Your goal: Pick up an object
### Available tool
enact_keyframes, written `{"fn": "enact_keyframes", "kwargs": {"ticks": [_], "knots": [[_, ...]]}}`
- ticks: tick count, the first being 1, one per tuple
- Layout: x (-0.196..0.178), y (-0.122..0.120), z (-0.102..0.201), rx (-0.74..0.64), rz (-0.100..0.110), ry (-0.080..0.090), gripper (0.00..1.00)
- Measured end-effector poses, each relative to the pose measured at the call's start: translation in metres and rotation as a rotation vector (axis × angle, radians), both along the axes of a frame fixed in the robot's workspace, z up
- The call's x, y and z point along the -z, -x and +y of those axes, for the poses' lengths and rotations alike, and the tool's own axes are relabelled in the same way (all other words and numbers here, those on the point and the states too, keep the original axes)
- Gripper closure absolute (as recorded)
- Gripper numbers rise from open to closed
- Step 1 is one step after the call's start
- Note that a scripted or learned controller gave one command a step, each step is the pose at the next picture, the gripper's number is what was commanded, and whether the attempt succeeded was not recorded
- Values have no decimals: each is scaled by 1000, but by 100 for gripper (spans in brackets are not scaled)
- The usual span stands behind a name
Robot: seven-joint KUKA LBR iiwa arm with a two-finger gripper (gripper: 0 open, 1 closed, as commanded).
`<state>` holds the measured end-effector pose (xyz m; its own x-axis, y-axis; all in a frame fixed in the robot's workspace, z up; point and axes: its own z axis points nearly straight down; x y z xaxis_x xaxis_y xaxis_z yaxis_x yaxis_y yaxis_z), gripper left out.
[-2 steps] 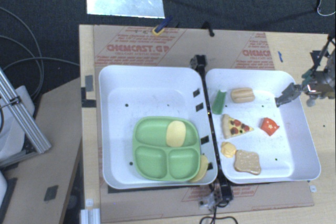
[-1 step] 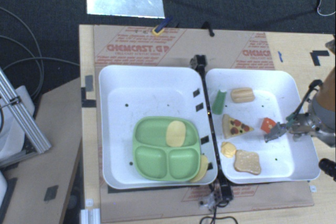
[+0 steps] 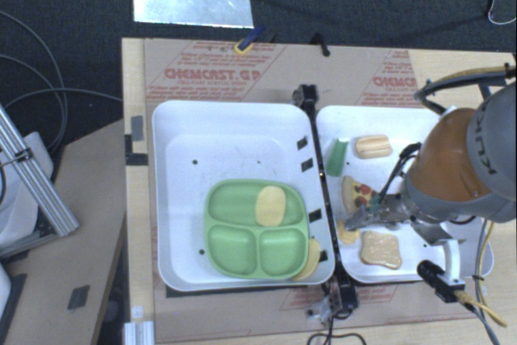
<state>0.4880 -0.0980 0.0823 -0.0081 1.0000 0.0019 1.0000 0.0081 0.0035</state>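
The grey arm (image 3: 485, 166) is cut off at the right edge. It hides part of the right shallow white bin (image 3: 380, 271). The hand's (image 3: 359, 216) finger spacing is unclear.

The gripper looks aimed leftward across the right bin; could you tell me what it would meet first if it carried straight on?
Probably the pizza slice just ahead of the gripper, then the divider wall between the bins. Height is unclear from above, so it might pass over the slice.

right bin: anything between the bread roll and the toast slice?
Yes. In the camera view, the pizza slice lies between bread roll and toast slice, with the claw there too.
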Motion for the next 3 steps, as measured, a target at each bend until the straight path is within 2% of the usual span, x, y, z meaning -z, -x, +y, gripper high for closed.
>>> {"fn": "enact_keyframes", "kwargs": {"ticks": [1,2,3], "knots": [[-42,-74,-51,3,-8,7,0],[-47,-20,2,1,6,-1,0],[-6,-63,-59,9,-4,4,0]]}}
